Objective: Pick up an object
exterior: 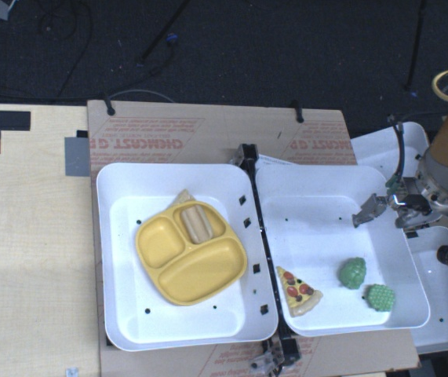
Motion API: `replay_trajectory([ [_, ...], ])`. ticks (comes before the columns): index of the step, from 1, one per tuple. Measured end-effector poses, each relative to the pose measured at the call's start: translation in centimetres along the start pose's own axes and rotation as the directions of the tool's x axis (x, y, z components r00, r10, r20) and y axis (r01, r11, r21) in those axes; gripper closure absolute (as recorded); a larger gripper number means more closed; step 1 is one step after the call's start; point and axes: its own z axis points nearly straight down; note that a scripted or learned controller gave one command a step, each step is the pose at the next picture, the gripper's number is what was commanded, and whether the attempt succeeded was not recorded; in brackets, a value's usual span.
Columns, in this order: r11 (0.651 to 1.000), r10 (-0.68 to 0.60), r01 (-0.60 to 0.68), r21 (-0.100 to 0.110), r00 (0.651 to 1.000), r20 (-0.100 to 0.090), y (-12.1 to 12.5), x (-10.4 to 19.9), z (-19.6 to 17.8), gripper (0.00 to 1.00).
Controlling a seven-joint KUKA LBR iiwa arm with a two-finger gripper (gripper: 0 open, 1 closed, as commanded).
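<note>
The right bin [318, 187] holds a toy pizza slice [298, 290] at its near left, a round green lump [352, 272] and a bumpy green piece [380, 296] at its near right. My gripper [386, 216] hangs over the bin's right side, up and to the right of the round green lump. It is open with nothing between its fingers [367, 210]. In the left bin [122, 210] lies a yellow divided plate [200, 269] with a tan bun-like piece [198, 222] in one compartment.
A black divider [256, 234] with clips runs between the two bins. Cardboard [208, 136] lies under both bins. The wooden bench top [27, 242] spreads to the left. White fixtures [435, 265] stand right of the right bin.
</note>
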Motion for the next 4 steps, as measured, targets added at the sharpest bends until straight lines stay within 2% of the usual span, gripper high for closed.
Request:
replay_trajectory([
  [1, 1.000, 0.000, 0.000, -0.001, 1.000, -0.001, 0.2, 0.8, 4.7, 0.00],
  [2, 1.000, -0.001, 0.001, 0.000, 1.000, 0.000, 0.6, 0.7, 11.0, 0.00],
  [3, 1.000, 0.001, -0.001, -0.003, 1.000, 0.000, 0.7, 0.6, 9.7, 1.00],
  [4, 1.000, -0.003, 0.003, -0.010, 1.000, 0.003, 0.7, 1.0, 3.4, 1.00],
])
